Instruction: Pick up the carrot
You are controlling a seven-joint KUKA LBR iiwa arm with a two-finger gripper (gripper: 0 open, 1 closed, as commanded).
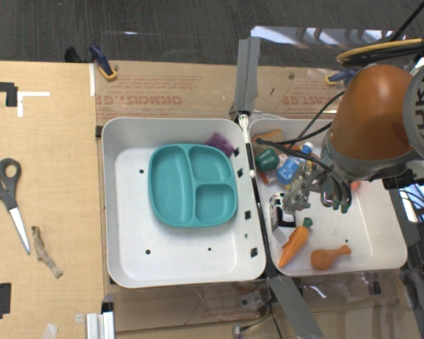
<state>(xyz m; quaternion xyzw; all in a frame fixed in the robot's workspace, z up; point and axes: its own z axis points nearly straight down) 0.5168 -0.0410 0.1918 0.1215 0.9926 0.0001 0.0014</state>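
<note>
Right bin: carrot; left bin: teal plate

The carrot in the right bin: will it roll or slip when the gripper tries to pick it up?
The carrot is tapered and rounded, so it may roll or pivot if nudged. Its smooth, toy-like surface could slip between narrow fingers. It looks rigid, so it should not flop. The gripper hangs just above its green top.

Orange carrot lies slanted, seemingly free.

plate in left bin; carrot in right bin, below tool.
</note>
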